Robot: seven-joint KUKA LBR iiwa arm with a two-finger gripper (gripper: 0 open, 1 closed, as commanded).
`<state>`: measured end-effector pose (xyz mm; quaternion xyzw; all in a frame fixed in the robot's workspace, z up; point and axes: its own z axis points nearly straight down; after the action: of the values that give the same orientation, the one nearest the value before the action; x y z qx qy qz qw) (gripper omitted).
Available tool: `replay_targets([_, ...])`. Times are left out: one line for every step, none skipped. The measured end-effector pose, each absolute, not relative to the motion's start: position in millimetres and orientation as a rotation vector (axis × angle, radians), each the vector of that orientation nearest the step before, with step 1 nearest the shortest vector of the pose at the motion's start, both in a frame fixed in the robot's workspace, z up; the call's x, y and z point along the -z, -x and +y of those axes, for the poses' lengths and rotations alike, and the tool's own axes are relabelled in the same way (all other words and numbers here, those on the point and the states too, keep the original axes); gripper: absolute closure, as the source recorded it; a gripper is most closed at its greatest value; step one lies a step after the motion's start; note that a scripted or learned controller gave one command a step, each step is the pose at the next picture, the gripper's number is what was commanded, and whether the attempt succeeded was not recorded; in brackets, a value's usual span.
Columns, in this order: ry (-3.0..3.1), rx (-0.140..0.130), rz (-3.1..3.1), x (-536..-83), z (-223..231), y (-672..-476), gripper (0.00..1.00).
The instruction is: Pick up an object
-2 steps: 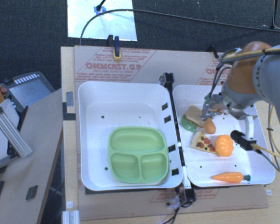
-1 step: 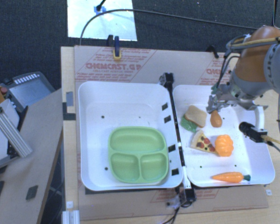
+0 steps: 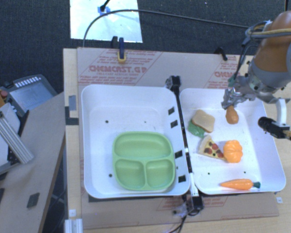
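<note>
My gripper [image 3: 231,102] hangs over the back of the right bin [image 3: 274,171], reaching in from the right. A small brown oval food piece [image 3: 232,115] sits directly under its tip, touching or nearly touching it; whether it is gripped is unclear. Further forward in the same bin lie a toy sandwich [image 3: 202,121], a pizza slice [image 3: 211,148], an orange pumpkin [image 3: 233,151] and a carrot [image 3: 238,183].
The left bin [image 3: 94,130] holds a green divided plate [image 3: 143,160]. A black clip divider [image 3: 180,135] runs between the bins. A black fitting [image 3: 271,126] juts over the right bin's right rim. Grey equipment stands at far left.
</note>
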<state>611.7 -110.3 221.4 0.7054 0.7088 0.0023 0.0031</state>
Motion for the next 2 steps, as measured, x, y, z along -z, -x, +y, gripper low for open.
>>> replay_targets([-2.213,-0.004,2.225,-241,-110,-612.8,1.00])
replay_targets([-2.214,-0.001,2.232,-228,-60,-587.4,1.00])
